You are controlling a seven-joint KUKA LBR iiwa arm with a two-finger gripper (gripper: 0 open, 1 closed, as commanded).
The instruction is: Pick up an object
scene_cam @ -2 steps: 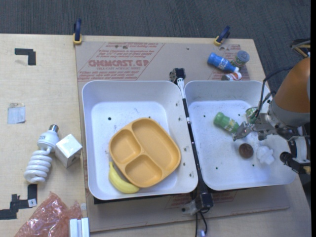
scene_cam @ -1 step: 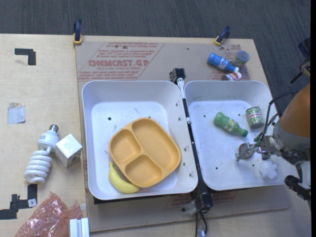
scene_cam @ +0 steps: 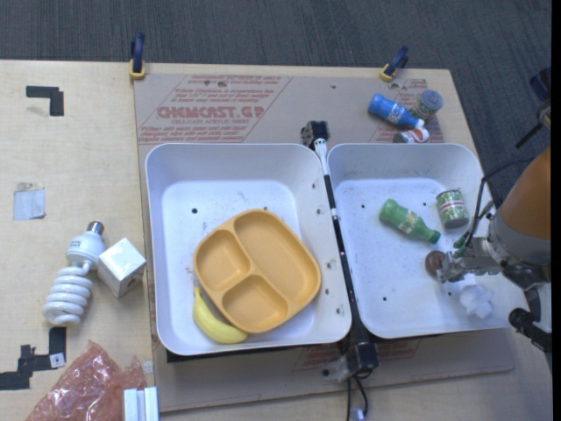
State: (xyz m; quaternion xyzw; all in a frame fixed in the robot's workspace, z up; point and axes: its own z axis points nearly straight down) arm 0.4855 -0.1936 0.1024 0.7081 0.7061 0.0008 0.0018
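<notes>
Brown disc [scene_cam: 435, 262] lies just beside the gripper [scene_cam: 458, 268], likely its target; whether it is open or closed, I cannot tell.

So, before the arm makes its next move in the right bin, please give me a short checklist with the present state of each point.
1. Gripper is over the right bin: ok.
2. A target is near: brown round object beside the gripper: ok.
3. Something is held between the fingers: cannot tell.
4. Green bottle and small can lie apart from the gripper: ok.
5. White crumpled object lies close below the gripper and may interfere: not ok.
</notes>
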